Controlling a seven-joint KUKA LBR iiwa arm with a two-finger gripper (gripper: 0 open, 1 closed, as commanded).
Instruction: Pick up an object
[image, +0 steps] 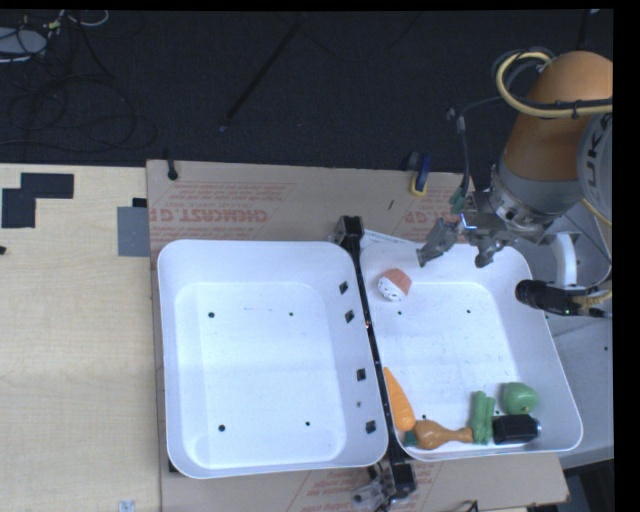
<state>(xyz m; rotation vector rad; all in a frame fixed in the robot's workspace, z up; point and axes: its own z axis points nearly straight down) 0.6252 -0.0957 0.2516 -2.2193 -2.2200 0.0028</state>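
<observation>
On the cardboard-covered bench (260, 195), two white bins (190, 300).

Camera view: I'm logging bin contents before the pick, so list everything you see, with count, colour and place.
White bins: two, side by side; left bin, right bin.
Sushi-like piece: one, orange and white, right bin's upper left.
Carrot: one, orange, right bin's lower left.
Pear-shaped toy: one, orange-tan, lower edge.
Long green item: one, lower right.
Round green item: one, lower right.
Black object: one, lower right corner.
Arm: grey and orange, upper right.
Pincer: open, above right bin's far rim.
</observation>
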